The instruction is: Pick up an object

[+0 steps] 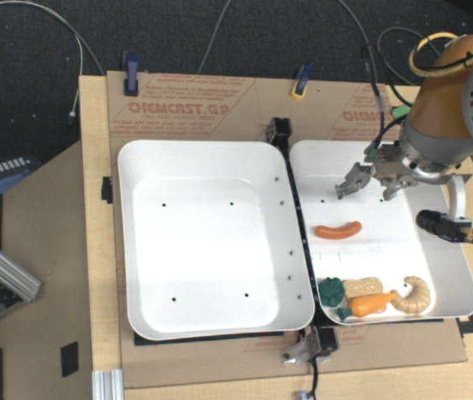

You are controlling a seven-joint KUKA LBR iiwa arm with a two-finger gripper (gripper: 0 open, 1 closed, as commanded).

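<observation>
Item: orange sausage (338,231), mid right bin (436,261); judged light, smooth, probably toy plastic, best pinched across its middle; hand (372,182) hung above, fingers spread, grasping nothing.

The arm (453,98) is bulky and rounded, its broad band a dull orange with a grey shell beside it. Below the band sits a silvery grey wrist collar, from which the pincer (371,183) projects as two dark grey metal fingers (351,182) with angular tips. A small green part shows just above the pincer's base. A yellow cable loops over the top of the orange section, and thin black cables run alongside.
</observation>
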